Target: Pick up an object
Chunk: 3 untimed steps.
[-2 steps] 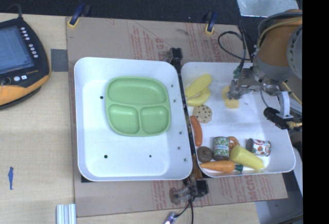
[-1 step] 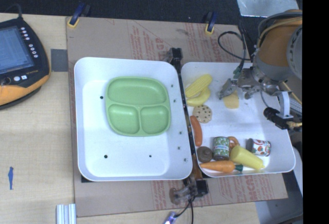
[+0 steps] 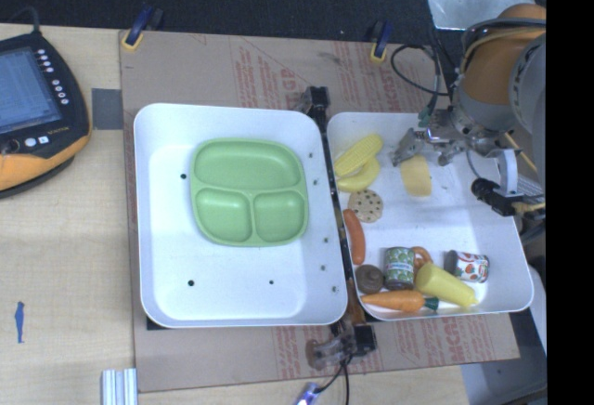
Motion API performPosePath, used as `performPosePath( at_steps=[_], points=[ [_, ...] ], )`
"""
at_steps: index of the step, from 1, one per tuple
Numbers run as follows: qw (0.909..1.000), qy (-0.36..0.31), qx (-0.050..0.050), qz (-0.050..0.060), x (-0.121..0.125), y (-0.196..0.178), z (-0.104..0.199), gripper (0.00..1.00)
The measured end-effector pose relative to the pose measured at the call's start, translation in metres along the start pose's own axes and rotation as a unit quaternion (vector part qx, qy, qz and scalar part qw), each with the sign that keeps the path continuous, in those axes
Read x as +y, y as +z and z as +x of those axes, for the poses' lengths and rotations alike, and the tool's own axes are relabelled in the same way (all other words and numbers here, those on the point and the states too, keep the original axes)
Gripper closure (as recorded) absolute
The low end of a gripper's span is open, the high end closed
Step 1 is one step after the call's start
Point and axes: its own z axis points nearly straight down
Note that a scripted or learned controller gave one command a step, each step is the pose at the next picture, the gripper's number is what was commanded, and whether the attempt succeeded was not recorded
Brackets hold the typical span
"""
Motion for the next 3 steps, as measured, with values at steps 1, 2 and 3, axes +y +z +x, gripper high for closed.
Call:
performPosePath(
  at_steps=[1, 2, 3],
  points=[
    [1.0, 0.0, -0.001, 0.001, -0.026, 0.0, 0.003, 0.0],
    [1.0, -0.001, -0.001, 0.002, -0.026, -0.01, 0.003, 1.0],
    [1.0, -0.001, -0.001, 0.002, -0.026, -0.01, 0.003, 0.0]
  ],
)
